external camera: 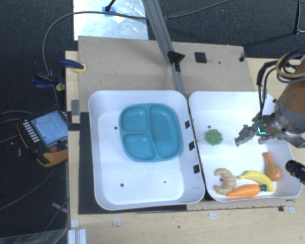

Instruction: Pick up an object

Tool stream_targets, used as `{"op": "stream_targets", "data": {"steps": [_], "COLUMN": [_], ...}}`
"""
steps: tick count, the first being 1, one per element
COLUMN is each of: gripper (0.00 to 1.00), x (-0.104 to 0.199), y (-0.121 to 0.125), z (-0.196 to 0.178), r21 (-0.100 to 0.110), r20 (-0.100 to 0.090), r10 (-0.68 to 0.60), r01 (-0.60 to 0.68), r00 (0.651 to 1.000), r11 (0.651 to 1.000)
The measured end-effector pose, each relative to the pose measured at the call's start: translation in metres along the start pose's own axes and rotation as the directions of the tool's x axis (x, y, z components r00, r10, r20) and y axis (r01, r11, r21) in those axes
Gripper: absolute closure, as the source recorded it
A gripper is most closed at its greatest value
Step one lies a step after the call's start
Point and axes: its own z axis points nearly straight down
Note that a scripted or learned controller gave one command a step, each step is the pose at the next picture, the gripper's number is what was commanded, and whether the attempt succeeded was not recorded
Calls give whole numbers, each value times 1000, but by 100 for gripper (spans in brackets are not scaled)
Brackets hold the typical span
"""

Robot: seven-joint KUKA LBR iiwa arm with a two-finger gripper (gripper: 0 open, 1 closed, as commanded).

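Observation:
The right bin point(229, 103) holds a green broccoli floret point(213, 136) near its middle left. Along its front edge lie a tan croissant point(224, 180), an orange carrot point(243, 190), a yellow banana point(257, 177) and an orange-brown drumstick-shaped piece point(271, 167). My gripper point(245, 134) hangs over the right bin, to the right of the broccoli and apart from it. Its fingers point left and stand open with nothing between them.
The left bin point(107, 182) bears a blue divided plate point(150, 131). A grey pole point(160, 29) slants down to the bins' back edge. A handheld device point(46, 136) and cables lie on the floor at the left.

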Motion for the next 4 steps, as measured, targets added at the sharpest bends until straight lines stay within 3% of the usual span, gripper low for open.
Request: {"op": "stream_targets", "data": {"steps": [1,3,4], "gripper": [0,0,0], "x": [0,-1,-1], "y": [0,6,8], "z": [-1,103,134], "r21": [-2,3,-3], "r20": [0,0,0], "r10": [0,4,4], "r01": [0,-4,-4], "r00": [1000,1000,1000], "r11": [1000,1000,1000]}}
